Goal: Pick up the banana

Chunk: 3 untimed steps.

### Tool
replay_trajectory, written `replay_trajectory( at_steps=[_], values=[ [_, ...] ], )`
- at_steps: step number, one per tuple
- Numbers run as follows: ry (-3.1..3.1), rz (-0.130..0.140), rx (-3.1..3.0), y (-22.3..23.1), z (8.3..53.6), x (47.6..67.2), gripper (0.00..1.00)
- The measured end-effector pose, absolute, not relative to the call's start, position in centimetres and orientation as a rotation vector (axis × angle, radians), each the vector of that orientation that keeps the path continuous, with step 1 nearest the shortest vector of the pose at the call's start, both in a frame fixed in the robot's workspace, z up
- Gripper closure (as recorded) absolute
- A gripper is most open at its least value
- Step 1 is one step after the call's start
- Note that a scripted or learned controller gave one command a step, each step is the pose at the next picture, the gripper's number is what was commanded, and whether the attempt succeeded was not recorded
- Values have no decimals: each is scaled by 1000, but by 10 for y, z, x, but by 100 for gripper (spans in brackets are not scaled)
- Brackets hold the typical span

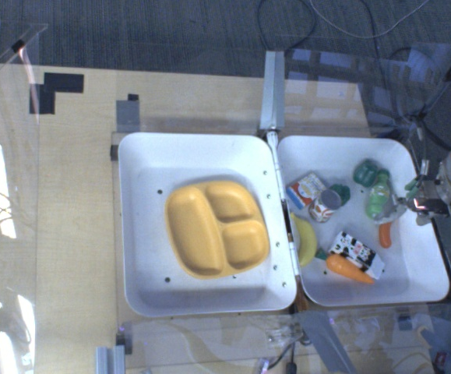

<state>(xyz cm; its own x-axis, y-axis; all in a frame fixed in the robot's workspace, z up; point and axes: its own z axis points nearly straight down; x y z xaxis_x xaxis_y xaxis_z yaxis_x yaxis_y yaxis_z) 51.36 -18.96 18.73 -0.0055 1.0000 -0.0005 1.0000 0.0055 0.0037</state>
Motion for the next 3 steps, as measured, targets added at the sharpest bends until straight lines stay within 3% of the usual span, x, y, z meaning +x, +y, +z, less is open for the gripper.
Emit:
replay_trajectory(
  at_steps=[1, 3],
  values=[
    [2116, 14, 2309, -109, 89, 551, 0],
    [1431, 19, 2791, -81, 89, 532, 0]
  ],
)
